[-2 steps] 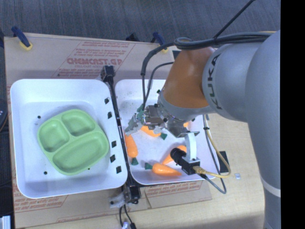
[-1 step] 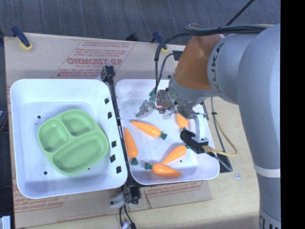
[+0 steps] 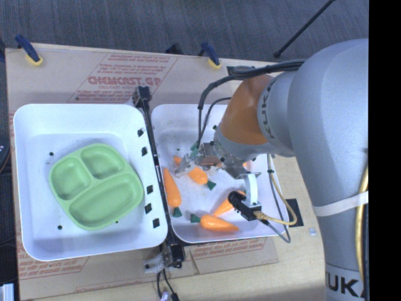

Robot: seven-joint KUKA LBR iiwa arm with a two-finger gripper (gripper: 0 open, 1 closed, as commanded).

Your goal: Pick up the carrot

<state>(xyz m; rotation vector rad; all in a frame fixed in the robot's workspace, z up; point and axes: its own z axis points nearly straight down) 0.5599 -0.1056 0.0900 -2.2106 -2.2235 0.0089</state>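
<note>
Cardboard-covered bench (image 3: 94, 74) on grey carpet (image 3: 125, 11)

Two shallow white bins sit side by side on a sheet of brown cardboard (image 3: 119, 74) printed with red lettering. The left bin (image 3: 28, 168) holds a light green plate (image 3: 96, 185) with three compartments, lying flat and turned a little askew. The right bin (image 3: 172, 121) touches it along a row of black clips (image 3: 149, 168) down the shared edge. Two blue and yellow clamps (image 3: 28, 49) (image 3: 210, 54) grip the far edge of the cardboard. Beyond the bench, grey carpet (image 3: 94, 8) covers the floor, and a thin black rod (image 3: 316, 17) slants across it.
</note>
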